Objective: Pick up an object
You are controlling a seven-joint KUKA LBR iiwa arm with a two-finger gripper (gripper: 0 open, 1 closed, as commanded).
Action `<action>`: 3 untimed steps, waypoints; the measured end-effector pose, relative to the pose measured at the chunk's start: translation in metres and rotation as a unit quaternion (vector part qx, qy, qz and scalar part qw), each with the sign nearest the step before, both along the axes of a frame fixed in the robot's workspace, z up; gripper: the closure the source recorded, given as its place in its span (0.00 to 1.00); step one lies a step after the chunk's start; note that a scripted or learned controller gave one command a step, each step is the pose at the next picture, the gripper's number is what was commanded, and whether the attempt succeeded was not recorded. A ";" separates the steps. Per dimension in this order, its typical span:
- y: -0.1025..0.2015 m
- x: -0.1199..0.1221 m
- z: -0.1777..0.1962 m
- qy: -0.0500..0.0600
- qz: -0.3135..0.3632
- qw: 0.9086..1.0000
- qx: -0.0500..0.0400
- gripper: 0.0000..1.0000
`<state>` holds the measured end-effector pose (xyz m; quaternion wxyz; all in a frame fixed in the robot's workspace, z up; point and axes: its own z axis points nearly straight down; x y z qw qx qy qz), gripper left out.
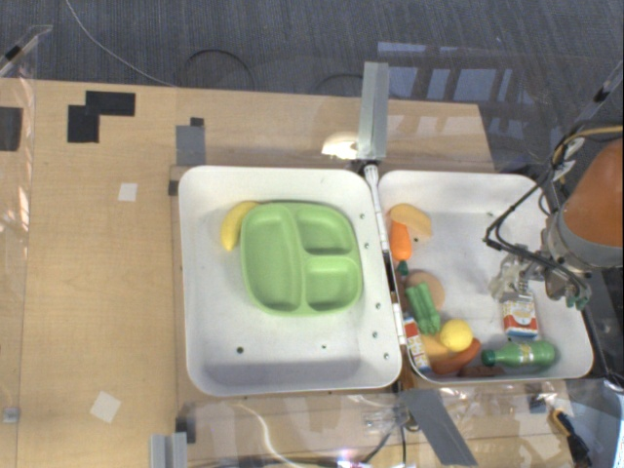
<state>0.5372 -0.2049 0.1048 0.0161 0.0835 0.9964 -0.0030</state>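
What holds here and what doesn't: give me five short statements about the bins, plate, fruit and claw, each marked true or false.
1. The green divided plate lies in the left bin. True.
2. A banana touches the plate's left edge. True.
3. The green bottle stands upright. False; it lies on its side in the right bin.
4. The claw is over the left bin. False; it is over the right bin.
5. The lemon is on the plate. False; it is in the right bin.

glossy green plastic tray [298, 257], matt wooden bench [88, 291]
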 end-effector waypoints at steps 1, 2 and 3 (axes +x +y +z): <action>0.000 0.056 0.096 0.009 0.121 0.993 0.000 1.00; 0.001 0.135 0.144 0.008 0.251 0.968 -0.003 1.00; 0.000 0.117 0.102 0.011 0.439 0.898 -0.005 1.00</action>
